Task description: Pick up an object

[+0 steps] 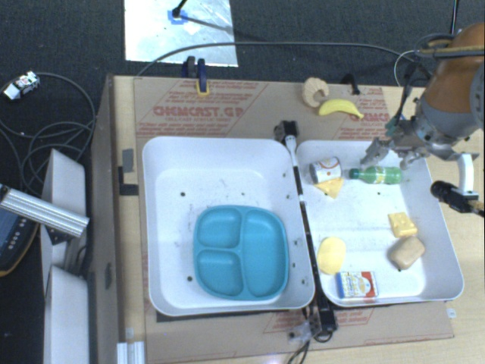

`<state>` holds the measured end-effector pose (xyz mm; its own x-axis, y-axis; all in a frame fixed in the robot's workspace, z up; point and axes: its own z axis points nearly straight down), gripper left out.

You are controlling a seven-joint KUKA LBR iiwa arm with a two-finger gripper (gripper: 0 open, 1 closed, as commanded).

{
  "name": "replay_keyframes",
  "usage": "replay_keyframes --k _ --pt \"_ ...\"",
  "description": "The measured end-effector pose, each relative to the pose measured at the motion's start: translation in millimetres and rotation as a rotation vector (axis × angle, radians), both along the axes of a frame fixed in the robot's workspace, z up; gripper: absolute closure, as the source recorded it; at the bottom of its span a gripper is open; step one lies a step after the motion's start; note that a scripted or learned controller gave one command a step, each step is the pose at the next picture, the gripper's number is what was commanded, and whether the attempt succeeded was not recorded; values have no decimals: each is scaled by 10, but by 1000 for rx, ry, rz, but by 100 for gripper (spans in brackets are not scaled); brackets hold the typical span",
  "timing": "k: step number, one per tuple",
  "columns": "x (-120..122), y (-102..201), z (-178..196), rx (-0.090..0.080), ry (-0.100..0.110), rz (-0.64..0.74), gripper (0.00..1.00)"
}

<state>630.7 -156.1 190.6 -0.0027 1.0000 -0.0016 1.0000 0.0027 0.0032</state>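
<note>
Gripper [391,152] poised just above the green bottle [376,175], fingers spread apart, nothing between them. Bottle lying on its side near the far wall of the right bin [439,226], just beside a small carton [326,171].

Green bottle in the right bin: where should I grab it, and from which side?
Probably grip the green bottle across its middle, coming down from above. It lies flat, long axis running left-right, so fingers should close across the narrow width. The gripper is already just above its right end; the carton beside its cap end leaves less room there.
</note>
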Motion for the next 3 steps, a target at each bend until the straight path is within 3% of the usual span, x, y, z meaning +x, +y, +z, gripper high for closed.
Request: replay_keyframes --k 1,2,3 --pt "253 -77 -820 -3 -11 2 0" --pt "342 403 -1016 0 -1 0 0" --pt "-111 -449 -625 -2 0 -1 0"
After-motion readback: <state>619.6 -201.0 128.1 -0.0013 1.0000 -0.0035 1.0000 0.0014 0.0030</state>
